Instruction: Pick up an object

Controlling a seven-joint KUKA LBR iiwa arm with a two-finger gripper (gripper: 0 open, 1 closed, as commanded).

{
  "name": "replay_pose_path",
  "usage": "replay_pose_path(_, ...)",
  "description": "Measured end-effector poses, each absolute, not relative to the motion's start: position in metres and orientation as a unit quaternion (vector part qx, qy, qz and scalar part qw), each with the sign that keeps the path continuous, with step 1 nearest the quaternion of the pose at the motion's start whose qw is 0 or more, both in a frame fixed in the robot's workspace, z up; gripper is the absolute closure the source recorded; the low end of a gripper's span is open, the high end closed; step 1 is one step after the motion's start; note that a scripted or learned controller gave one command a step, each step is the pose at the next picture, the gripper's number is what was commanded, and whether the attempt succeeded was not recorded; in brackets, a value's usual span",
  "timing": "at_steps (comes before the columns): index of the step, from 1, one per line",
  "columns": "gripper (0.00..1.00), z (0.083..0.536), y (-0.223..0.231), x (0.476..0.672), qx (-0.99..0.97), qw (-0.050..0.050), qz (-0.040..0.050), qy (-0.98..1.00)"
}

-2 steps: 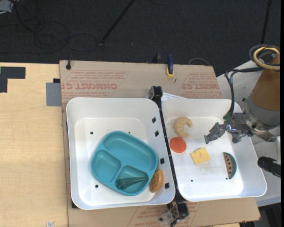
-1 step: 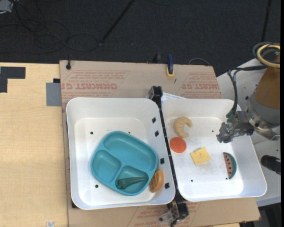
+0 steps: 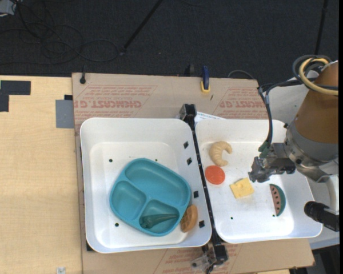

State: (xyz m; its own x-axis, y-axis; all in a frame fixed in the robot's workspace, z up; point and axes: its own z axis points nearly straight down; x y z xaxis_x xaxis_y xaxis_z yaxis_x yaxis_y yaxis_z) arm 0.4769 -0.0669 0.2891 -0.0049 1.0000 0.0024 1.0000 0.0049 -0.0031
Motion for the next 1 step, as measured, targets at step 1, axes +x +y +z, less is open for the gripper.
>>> replay_pose_path(1,1.00,0.3114,0.0044,0.4762,-0.704,0.001,-0.0004,-0.710)
